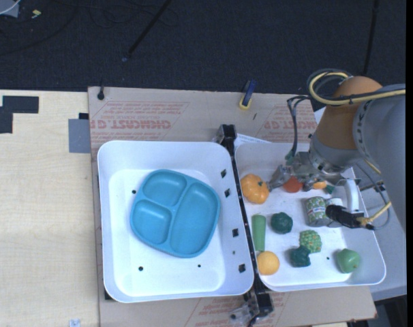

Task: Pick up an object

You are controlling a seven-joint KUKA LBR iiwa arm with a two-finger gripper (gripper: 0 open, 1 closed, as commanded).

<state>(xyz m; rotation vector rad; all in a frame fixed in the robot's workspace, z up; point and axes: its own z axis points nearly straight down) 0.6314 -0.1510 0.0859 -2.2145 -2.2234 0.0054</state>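
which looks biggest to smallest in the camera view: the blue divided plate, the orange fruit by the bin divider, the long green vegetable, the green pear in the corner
1. blue divided plate, by far the largest
2. long green vegetable and orange fruit: too alike to rank, one long and thin, one round
3. green pear, slightly smaller

you are looking at a robotics lab bench: a grey and orange arm (349, 125) with exposed cabling reaches over two white bins (125, 162) set on taped cardboard (159, 118), a blue clamp (247, 95) at its edge, loose wires (9, 5) on dark carpet behind.
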